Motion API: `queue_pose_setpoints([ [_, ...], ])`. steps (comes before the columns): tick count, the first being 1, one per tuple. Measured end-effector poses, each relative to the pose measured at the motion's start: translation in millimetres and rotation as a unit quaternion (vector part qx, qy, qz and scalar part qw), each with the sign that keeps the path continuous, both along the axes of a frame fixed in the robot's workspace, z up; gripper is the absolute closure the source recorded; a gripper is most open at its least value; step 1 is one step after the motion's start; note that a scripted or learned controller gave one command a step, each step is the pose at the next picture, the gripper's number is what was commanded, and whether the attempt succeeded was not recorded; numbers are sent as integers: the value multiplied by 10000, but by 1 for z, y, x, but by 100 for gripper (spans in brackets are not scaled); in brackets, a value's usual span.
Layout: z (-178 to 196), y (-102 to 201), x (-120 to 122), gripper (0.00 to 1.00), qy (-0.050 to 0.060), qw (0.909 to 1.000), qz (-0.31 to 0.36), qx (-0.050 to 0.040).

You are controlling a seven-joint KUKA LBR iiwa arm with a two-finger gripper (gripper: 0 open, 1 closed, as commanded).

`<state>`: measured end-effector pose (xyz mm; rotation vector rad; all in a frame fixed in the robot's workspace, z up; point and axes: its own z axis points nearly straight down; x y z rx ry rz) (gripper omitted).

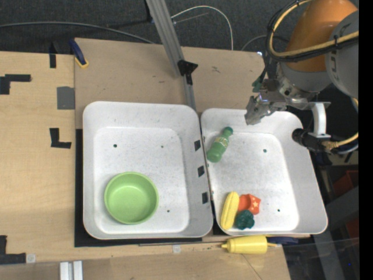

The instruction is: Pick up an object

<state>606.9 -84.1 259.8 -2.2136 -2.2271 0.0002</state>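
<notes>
In the right bin (303, 174) a green bottle (219, 145) lies tilted near the far left corner. At the near left corner sit a yellow piece (229, 209), a red piece with a star (250, 203) and a dark green lump (245, 219), all close together. My gripper (255, 113) hangs over the bin's far edge, right of the bottle and well above the small pieces. I see nothing between its fingers.
The left bin (96, 156) holds a light green bowl (132, 198) at its near left. A yellow bottle (247, 245) lies on the bench just in front of the right bin. A grey pole (169, 34) slants down to the gap between the bins.
</notes>
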Motion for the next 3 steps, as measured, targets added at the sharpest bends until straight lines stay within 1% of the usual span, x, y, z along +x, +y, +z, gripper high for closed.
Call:
queue_pose_setpoints([
  [1,-17,48,-5,100,9,10000,-4,-4],
  [2,-14,95,-15,100,7,10000,1,2],
  [3,-13,151,-28,100,11,10000,8,1],
])
